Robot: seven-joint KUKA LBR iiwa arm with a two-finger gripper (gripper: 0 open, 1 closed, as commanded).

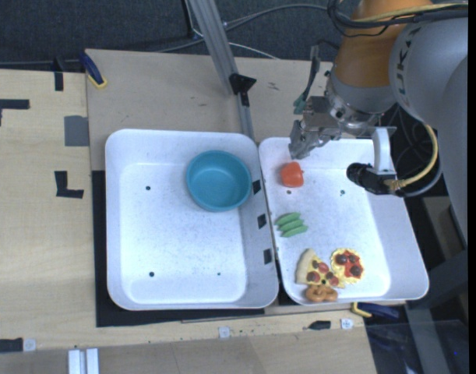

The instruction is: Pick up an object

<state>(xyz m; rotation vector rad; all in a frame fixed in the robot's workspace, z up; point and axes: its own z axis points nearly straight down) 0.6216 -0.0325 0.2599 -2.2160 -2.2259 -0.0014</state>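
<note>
Hovering just above roundish red tomato (292, 175), axis unclear: pincer (298, 151), grip unreadable.

Grey arm (432, 61) with orange band (374, 37).
Yellow and black cables (424, 170) loop beside the metal gripper (300, 150).

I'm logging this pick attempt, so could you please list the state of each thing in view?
blue bowl: upright in the left bin, nothing visible inside.
red toy: lying in the right bin, not gripped.
gripper: just above the red toy.
green pods: lying flat, mid-bin.
pizza slice: flat near the front rim.
round red-and-yellow toy: flat beside the pizza slice.
</note>
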